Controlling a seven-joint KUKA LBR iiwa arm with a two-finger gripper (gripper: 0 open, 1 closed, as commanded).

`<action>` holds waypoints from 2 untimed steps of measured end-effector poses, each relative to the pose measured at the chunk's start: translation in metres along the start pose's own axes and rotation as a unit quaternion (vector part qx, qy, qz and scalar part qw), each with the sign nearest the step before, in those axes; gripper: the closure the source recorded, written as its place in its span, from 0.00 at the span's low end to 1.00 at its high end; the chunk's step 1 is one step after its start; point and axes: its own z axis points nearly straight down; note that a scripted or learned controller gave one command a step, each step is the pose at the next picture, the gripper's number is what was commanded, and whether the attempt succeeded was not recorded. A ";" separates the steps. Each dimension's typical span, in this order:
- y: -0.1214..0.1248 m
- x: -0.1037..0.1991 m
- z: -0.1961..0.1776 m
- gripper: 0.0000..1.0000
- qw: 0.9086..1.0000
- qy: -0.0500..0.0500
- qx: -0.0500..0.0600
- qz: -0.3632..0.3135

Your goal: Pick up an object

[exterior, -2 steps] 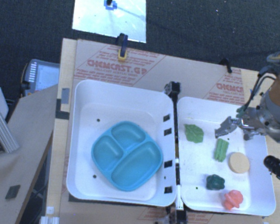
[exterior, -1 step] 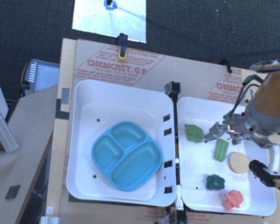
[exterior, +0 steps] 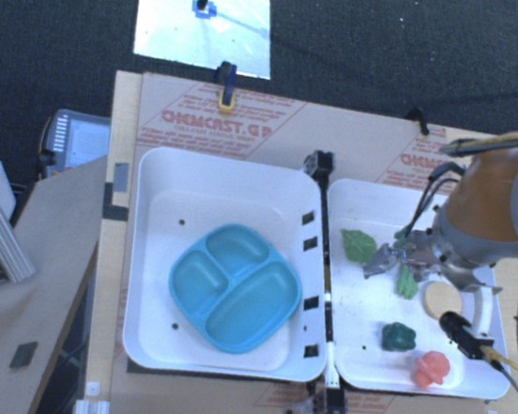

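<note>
My gripper [exterior: 386, 260] hangs low over the right bin [exterior: 373, 202], reaching in from the right. A light green leafy piece [exterior: 358, 245] lies just to its left, close to the tip. A second green piece [exterior: 407, 283] lies just to its right, partly under the wrist. Nearer the front of the bin lie a dark green lump [exterior: 398, 336] and a pink lump [exterior: 431, 368]. A pale ring [exterior: 438, 301] rests by the bin's right side. Nothing is visibly held.
The left bin [exterior: 172, 180] holds a blue divided plate [exterior: 233, 286]. A black divider strip [exterior: 315, 247] runs between the two bins. The arm's orange band [exterior: 493, 190] and cables cover the right bin's far right corner.
</note>
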 end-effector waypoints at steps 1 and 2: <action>0.000 0.001 0.052 0.00 1.000 0.000 0.000 0.000; 0.001 0.000 0.039 1.00 1.000 0.000 -0.002 0.000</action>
